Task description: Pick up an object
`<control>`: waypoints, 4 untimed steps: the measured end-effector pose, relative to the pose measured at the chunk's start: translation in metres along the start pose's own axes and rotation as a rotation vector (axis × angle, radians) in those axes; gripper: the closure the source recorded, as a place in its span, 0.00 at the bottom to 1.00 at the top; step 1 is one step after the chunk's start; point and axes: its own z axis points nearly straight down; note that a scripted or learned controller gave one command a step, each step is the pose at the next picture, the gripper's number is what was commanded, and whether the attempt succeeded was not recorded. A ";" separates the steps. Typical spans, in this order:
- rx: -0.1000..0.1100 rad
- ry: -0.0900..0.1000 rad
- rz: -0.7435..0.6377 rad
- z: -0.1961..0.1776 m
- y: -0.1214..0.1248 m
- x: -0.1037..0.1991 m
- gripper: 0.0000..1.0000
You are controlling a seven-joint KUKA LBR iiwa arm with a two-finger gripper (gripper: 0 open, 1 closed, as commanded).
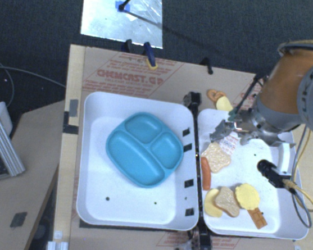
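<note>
My gripper [230,132] hangs over the upper left part of the right bin [286,222]. Just below it lies a tan square cracker [217,157], with a small pale piece [229,143] between the two. An orange sausage [205,173] lies along the bin's left wall. Near the front sit a bread slice [228,202], a pale yellow piece [211,203], a yellow round piece [247,196] and a small brown wafer [257,218]. I see nothing held in the gripper.
A blue divided plate [144,148] lies in the left bin [88,198]. Behind the right bin, on the cardboard, rest a yellow piece [224,104] and a brown one [214,95]. A black part with a cable [271,172] hangs over the right bin.
</note>
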 end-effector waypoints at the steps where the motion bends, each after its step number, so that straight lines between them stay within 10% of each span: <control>1: 0.016 0.000 0.007 0.007 -0.047 0.132 0.00; 2: -0.006 0.000 0.011 -0.198 -0.007 0.136 0.00; 4: 0.016 -0.001 0.011 -0.168 -0.069 0.272 0.00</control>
